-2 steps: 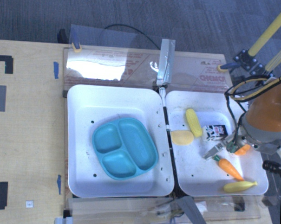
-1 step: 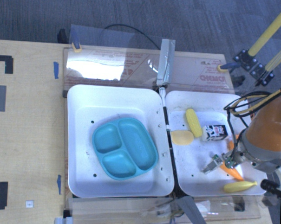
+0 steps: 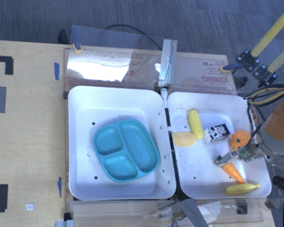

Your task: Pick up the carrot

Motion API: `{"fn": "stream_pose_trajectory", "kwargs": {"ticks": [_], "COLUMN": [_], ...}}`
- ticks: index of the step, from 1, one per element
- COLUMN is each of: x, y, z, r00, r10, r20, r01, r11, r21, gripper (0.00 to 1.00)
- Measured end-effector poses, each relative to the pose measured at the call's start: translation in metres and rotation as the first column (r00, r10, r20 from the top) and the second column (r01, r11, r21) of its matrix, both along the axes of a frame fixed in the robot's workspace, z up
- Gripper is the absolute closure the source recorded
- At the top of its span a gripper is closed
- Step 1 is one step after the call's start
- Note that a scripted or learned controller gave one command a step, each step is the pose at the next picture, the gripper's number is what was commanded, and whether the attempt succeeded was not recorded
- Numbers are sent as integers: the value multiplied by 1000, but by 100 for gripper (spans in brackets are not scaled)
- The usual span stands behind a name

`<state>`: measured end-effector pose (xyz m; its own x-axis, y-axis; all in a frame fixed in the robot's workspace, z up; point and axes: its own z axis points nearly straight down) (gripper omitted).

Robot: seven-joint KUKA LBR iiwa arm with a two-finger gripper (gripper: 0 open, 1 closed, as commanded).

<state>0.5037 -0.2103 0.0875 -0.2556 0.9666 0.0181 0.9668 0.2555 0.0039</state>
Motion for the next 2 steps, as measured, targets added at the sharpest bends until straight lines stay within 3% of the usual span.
{"fn": "stream_pose_trajectory", "kwargs": {"ticks": [1,2], "x": [-22,-17], "y": [-10,-3], "z": [42,44], "r00": [997,973], "r10": [-71,-231], "r20": [3,2], "r01": [71,231], "r11": [997,973], "r21": [-15,-20], "gripper": [0,0]}}
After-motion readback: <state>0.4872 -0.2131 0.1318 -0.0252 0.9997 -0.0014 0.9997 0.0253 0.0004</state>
